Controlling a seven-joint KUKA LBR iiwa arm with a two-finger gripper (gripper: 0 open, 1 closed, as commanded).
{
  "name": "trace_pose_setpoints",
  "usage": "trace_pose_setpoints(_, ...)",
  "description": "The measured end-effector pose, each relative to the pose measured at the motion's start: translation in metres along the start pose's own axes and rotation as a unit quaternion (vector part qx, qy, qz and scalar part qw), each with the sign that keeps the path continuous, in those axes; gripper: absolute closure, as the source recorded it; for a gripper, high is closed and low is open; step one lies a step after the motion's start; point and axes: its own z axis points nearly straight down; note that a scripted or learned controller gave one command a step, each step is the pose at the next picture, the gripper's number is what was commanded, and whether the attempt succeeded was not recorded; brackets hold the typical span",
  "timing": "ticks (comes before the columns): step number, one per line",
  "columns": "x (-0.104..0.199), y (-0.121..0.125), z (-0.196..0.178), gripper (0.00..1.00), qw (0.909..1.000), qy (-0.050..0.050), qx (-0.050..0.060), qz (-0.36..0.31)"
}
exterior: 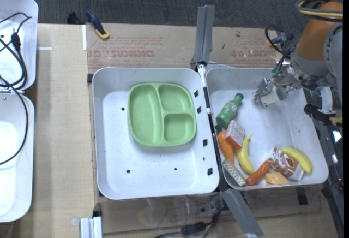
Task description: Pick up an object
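- The metal claw hovers over the right bin's upper part; its state I cannot tell.
- A smooth green plastic bottle lies just left of it.
- A three-compartment green plate sits in the left bin.

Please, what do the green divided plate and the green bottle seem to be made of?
Green divided plate: probably moulded plastic, matte; its colour is even, its edges rounded, with no sharp glare.
Green bottle: likely plastic, slightly glossy; a pale label wraps its body. It is too small to say more.
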Motion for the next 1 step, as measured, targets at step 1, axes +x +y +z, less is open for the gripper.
trace_pose_setpoints(1, -0.0003, 0.0013, -0.0111, 1.00, 1.0000, -0.003, -0.002, -0.002)
